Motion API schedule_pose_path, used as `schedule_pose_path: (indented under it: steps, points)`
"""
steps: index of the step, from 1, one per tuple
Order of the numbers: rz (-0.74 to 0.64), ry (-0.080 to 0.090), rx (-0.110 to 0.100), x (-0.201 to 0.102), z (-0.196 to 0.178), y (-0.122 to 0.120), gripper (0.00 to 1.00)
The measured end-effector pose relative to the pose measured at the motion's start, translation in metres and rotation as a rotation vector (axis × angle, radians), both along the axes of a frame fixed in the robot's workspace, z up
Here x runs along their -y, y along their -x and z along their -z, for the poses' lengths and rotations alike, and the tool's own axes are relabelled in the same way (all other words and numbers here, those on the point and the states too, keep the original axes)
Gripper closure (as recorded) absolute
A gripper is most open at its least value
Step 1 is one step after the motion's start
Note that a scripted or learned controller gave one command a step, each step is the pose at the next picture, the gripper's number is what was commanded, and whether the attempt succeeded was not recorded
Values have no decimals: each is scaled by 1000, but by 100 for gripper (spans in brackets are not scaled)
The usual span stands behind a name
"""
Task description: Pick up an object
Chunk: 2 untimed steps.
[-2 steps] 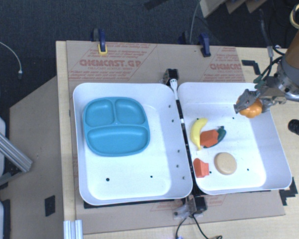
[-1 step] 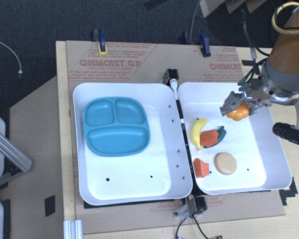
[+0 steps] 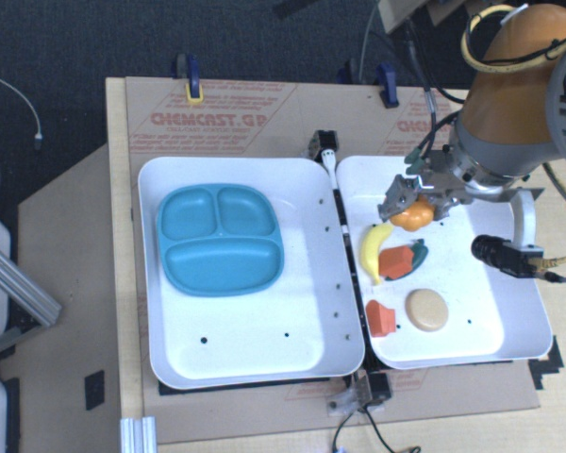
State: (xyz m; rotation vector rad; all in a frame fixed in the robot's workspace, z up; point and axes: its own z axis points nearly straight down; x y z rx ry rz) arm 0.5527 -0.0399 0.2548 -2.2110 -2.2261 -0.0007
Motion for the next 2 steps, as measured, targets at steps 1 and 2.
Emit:
schedule_pose_path:
  steps: [1, 2]
  points:
    - [2, 1, -2, -53, 17, 15, 100]
    - [2, 2, -2, -108, 31, 29, 100]
